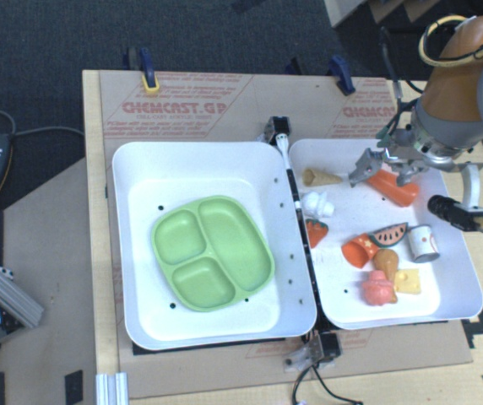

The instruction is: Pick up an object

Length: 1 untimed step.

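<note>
Desk (225,99) seen from above, carrying two shallow white bins side by side. The left bin (140,184) holds a green divided plate (214,253). The right bin (453,285) holds small toy foods: a cone-shaped piece (322,176) near the top, a white piece (316,204), a watermelon slice (388,234), a silver can (423,244), a pink piece (377,290) and a yellow block (408,281). The grey and orange arm reaches in from the right. Its hand (387,169) hangs low over the top of the right bin, fingers spread, touching an orange carrot-like piece (393,188) beneath it. Whether the fingers grip that piece cannot be told.
</note>
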Available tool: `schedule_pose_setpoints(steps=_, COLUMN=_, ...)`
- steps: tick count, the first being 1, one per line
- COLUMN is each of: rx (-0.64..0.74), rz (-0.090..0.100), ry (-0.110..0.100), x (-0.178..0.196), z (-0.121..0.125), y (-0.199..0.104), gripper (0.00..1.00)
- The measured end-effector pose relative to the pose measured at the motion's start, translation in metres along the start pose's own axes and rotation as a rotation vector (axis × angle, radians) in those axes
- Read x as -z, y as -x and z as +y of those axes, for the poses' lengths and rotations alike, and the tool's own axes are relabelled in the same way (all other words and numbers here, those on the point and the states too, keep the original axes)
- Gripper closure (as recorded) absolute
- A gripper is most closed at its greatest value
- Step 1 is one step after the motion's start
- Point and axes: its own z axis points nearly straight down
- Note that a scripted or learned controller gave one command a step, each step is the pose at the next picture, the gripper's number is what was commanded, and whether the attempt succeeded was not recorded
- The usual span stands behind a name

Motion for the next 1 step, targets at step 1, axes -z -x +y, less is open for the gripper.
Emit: schedule_pose_setpoints(steps=1, rx=-0.001, rz=0.000, ry=0.000, x=-0.0530, z=-0.0094, y=-0.0062, gripper=0.00)
